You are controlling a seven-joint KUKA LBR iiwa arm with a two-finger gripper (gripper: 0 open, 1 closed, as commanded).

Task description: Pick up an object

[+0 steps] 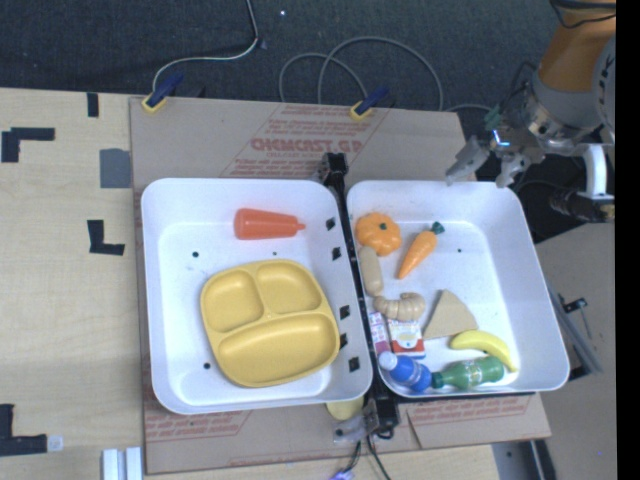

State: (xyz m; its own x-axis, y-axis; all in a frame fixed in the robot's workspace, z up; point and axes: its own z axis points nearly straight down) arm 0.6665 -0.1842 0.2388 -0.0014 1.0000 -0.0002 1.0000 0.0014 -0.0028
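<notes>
The left bin (160, 268) holds a yellow tray (268, 320) and an orange carrot (268, 224). The right bin (535, 288) holds a little pumpkin (378, 232), another carrot (418, 252), a banana (484, 346) and a green bottle (468, 373). The gripper (488, 162) hangs past the far right corner, fingers apart, holding nothing. No object is picked up yet. All the work is left.

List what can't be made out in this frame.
- Arm: cut off by the camera view's top and right edges.
- Gripper: small and blurred above the right bin's far rim.
- Carton: label too small to read.
- Yellow thing below the bins: mostly hidden by the left bin's rim.
</notes>
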